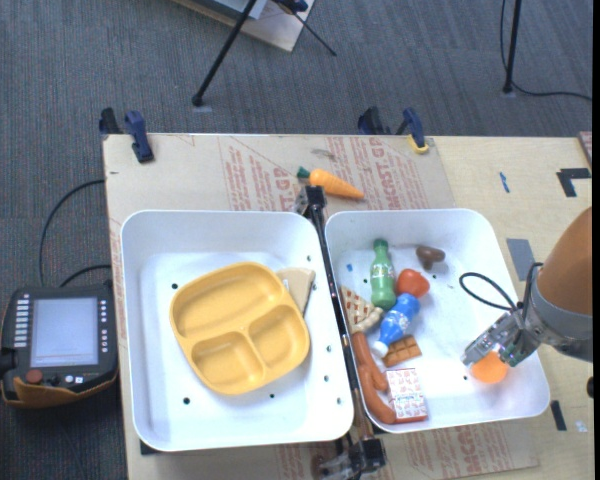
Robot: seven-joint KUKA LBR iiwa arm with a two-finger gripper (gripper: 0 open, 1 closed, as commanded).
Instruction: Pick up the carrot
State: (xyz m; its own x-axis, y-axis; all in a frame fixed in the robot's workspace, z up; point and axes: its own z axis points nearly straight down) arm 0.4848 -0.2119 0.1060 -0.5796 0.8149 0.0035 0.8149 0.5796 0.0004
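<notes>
camera view shows the carrot outside both bins; jaws' state unclear over an orange ball.

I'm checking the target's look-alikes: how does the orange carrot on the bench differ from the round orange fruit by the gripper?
The orange carrot with green top is long and tapered; the round orange fruit is ball-shaped. The carrot lies on the bench, outside and behind the bins; the fruit sits inside the right white bin, right at the gripper. Both are orange.
</notes>
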